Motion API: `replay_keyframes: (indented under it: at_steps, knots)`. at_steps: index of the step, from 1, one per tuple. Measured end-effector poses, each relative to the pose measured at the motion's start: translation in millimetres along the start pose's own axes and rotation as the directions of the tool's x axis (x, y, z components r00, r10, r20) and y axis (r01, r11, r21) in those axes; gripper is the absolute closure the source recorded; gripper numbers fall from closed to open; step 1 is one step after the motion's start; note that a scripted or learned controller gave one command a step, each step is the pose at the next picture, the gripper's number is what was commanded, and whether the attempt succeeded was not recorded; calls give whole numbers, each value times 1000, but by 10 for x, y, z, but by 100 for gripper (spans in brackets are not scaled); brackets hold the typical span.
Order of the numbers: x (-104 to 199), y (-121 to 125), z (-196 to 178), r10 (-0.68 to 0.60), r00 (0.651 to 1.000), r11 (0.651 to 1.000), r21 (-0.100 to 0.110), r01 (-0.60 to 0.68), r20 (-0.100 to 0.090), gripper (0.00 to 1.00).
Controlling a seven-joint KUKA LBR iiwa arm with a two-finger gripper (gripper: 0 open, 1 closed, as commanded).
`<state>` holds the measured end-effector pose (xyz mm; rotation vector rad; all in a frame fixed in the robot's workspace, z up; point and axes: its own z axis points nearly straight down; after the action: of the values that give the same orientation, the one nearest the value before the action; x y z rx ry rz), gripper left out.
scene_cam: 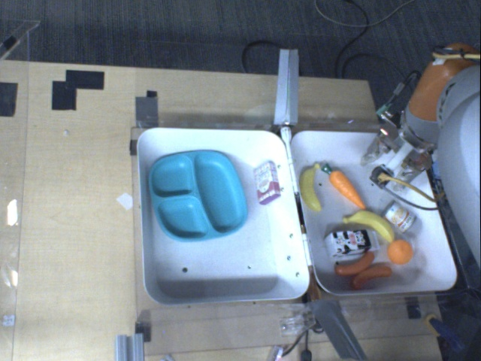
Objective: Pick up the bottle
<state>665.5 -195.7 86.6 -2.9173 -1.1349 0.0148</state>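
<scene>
My jaws (391, 160) hang over the right bin's (443, 277) upper right corner, nothing visibly between them; open or closed, can't tell from this angle. Bottle (399, 217) lies tipped on its side near the right wall, just beside a banana's (368, 222) tip, orange (400, 252) just below. I'd drop straight down, close across its narrow body, and stay clear of the banana.

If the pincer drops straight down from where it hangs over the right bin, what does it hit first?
Probably bare floor of the right white bin. The pincer hangs near the bin's upper right, beside the orange carrot and above the small clear bottle in the picture, though depth is hard to judge.
</scene>
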Motion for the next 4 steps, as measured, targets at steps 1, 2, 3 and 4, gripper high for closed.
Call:
replay_keyframes:
  at_steps: [1,2,3,4]
  knots:
    - [-166,-470,-383,-167,986,986,-12,167,-2,0]
    - [-25,-154,-39,-61,998,998,-13,61,-4,0]
    - [-12,-160,-120,-66,998,998,-12,66,-2,100]
    - [-28,-38,-36,89,996,996,-12,-89,-6,100]
